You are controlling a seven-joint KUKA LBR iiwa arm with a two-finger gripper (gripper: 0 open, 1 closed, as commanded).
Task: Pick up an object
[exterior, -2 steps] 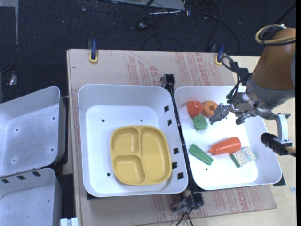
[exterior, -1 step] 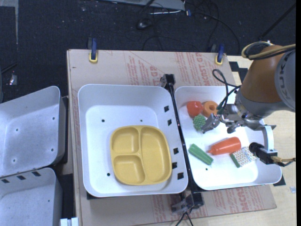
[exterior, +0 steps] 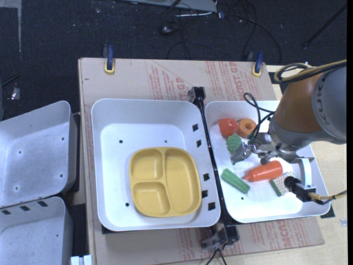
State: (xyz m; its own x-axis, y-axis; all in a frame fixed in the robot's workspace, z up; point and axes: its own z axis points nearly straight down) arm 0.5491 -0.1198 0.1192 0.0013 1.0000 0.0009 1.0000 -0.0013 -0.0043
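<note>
The right bin (exterior: 309, 211) holds several toy foods. A red piece (exterior: 226, 127) and an orange ring (exterior: 246, 127) lie at its far left. Just below them is a green knobbly piece (exterior: 235, 143). An orange-red carrot (exterior: 263, 171) lies mid-bin, with a green block (exterior: 235, 180) to its left and a checkered piece (exterior: 281, 185) to its right. My gripper (exterior: 243, 153) hangs low in this bin, right beside the green knobbly piece and just above the carrot's left end. Nothing can be made out held in it.
The left bin (exterior: 110, 120) holds a yellow divided plate (exterior: 164, 181). A black divider with clips (exterior: 207, 148) runs between the bins. The grey and orange arm (exterior: 300, 112) covers the right bin's far right side. Two white lids (exterior: 33, 148) lie off to the left.
</note>
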